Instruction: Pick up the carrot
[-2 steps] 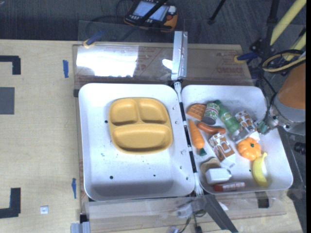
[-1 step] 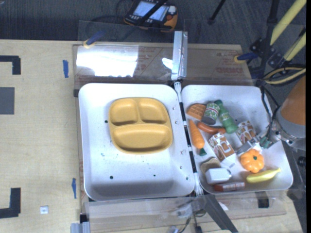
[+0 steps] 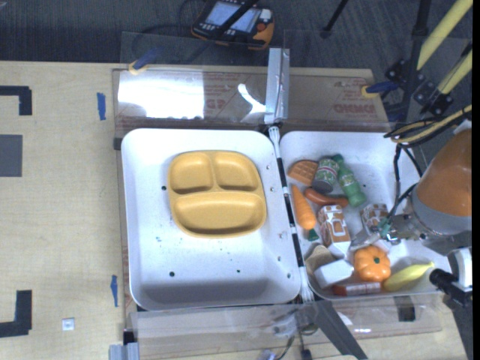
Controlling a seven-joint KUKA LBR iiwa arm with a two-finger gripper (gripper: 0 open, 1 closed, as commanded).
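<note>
Bench [image 3: 60, 201] of pale wood, dark floor beyond its far edge with a handheld controller [image 3: 231, 21] and stand legs; two white bins side by side, left bin [image 3: 150, 276] bearing a yellow divided plate [image 3: 217, 192], right bin [image 3: 375, 142] crowded with toy food. Carrot [image 3: 303, 208] along the right bin's left wall, beside a small carton [image 3: 334, 224], with a green bottle [image 3: 349, 185], pumpkin [image 3: 372, 263] and banana [image 3: 409, 276] nearby. Arm [image 3: 450, 190] over the right bin's right edge, wrist low near the carton, gripper [image 3: 386, 227] partly hidden, fingers' state impossible to tell.
</note>
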